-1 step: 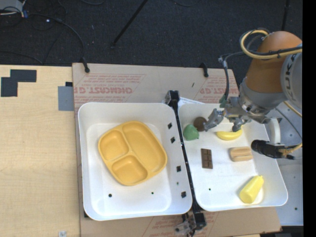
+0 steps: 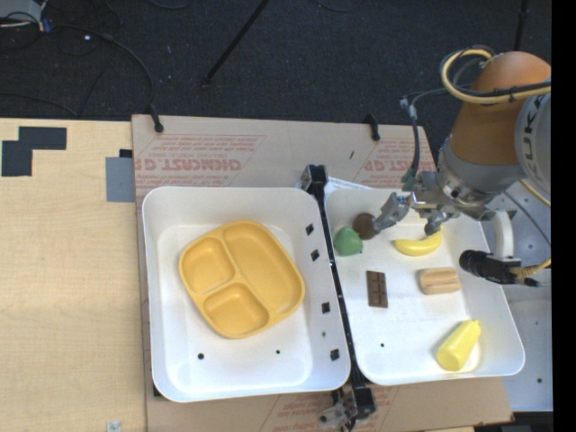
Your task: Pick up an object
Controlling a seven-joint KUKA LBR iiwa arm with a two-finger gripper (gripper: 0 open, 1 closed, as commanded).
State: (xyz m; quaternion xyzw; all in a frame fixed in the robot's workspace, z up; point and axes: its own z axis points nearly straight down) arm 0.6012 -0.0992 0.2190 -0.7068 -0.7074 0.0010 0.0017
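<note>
a: objects for picking are seen in the right white bin (image 2: 504, 349): a small green rounded object (image 2: 347, 241), a dark brown ball (image 2: 364, 224), a yellow plastic banana (image 2: 418, 245), a dark brown rectangular bar (image 2: 377, 288), a tan wooden block (image 2: 439, 281) and a yellow tapered plastic object (image 2: 458, 345).

b: and the two-finger gripper (image 2: 416, 209)?

a: it is seen over the upper part of the right bin, below the grey arm (image 2: 477, 165) with its orange band (image 2: 504, 75). one grey finger (image 2: 391, 212) is pointed toward the brown ball, its tip just beside the ball. the banana is seen just below the gripper. how far the jaws are parted cannot be told from this view, and nothing can be made out between them.

b: what is held by the left white bin (image 2: 166, 349)?

a: a yellow plastic plate with three compartments (image 2: 240, 277), laid flat and turned at a slant.

b: can any writing be read?

a: red print is seen on the brown cardboard sheet (image 2: 270, 151) under the bins, upside down from this view. it is read only in part, and the full wording cannot be told. more red print is seen on the cardboard at the lower edge, too cropped to be read.

b: anything else?

a: black cables (image 2: 108, 48) are seen on the dark floor beyond the bench.
</note>
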